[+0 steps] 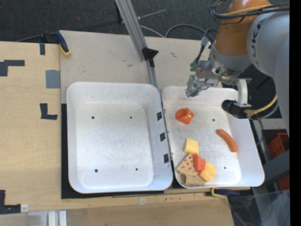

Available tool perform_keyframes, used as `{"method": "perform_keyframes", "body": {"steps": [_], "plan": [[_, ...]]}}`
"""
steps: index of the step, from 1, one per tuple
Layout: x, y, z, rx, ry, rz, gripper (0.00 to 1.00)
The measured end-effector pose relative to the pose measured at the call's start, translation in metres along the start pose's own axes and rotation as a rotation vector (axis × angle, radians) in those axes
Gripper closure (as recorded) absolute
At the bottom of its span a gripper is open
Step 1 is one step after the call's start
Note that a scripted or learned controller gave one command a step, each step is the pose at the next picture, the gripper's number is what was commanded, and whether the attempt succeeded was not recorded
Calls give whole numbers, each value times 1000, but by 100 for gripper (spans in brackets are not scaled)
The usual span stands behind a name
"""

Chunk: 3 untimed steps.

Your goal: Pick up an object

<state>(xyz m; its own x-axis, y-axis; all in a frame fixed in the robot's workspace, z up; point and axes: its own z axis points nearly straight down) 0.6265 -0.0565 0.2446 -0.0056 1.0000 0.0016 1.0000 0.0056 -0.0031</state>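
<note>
At the right bin's (244, 173) near edge: a pile of a waffle piece (186, 164), a red block (199, 163) and yellow pieces (207, 171), with a yellow cube (191, 146) just behind. Sausage (227, 140) lies toward the right edge. Red pepper (184, 116) sits mid-bin, toward the left wall. Gripper (192, 91) hangs over the far-left corner, nothing between its fingers (spread or closed: cannot tell). Left bin (113, 140) alongside.

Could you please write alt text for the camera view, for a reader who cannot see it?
A grey robot arm with an orange band reaches in from the right, its tool hanging above the far edge of the right white bin. That bin holds a red block, an orange sausage-shaped piece and a cluster of yellow, tan and orange pieces; the left white bin sits beside it.
</note>
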Motion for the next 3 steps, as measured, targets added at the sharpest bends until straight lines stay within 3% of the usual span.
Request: {"method": "perform_keyframes", "body": {"steps": [3], "plan": [[126,-73,22,2,-1,-1,100]]}}
